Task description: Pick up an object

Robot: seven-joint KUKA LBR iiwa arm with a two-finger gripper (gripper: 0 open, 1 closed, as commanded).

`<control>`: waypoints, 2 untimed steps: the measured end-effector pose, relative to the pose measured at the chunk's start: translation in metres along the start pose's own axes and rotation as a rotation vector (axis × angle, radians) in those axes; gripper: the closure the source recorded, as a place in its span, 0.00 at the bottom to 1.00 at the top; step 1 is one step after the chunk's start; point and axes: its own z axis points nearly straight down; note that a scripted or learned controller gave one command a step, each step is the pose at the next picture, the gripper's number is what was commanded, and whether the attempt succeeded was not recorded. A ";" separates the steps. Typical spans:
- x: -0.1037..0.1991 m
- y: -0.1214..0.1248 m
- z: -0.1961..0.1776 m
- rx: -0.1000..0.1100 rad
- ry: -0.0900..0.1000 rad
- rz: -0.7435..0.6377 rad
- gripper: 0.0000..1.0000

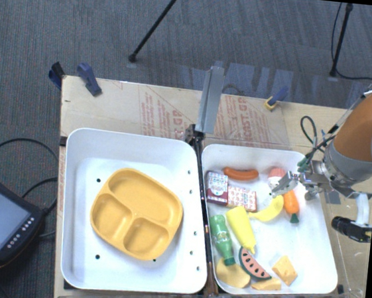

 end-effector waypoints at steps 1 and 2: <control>0.006 -0.017 0.049 -0.004 0.003 -0.076 0.00; 0.006 -0.017 0.038 -0.005 0.002 -0.075 1.00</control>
